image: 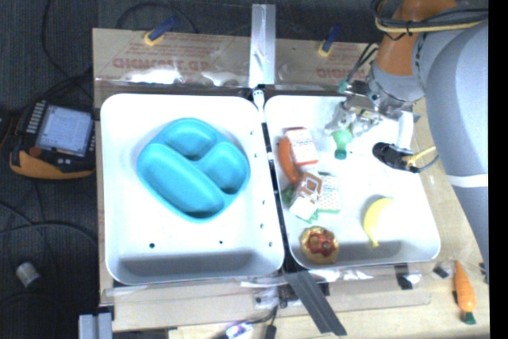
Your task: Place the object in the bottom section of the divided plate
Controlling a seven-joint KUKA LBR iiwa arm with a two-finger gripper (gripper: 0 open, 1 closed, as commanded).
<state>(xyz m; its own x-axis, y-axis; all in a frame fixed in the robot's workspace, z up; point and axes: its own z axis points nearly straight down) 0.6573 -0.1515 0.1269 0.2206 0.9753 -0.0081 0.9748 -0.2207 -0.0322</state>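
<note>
Two white bins sit side by side: the left bin [119,250] holds the blue divided plate [193,167], and the right bin [413,238] holds the loose items. The gripper [353,121] hangs at the upper right of the frame, over the top of the right bin, with a small green object [342,143] just below its fingertips; whether that piece is pinched or merely lying under the tool cannot be told, and how far the gripper is spread cannot be told either. Nearby lie an orange-and-white carton [301,145], a sausage [287,160], a patterned packet [316,197], a banana [376,218] and a round red-and-yellow fruit [319,244] toward the lower edge. My reading is that the step in hand is the pick, with the green object the likely target. To do it well, the tool should settle squarely over that piece, close firmly, and lift straight up before any sideways travel, so the carton just beside it is not dragged. The carry then has to clear the ridge between the bins and end over the plate's lowest compartment [178,190], toward the lower left of the dish, with a low release so nothing bounces into a neighbouring section.
</note>
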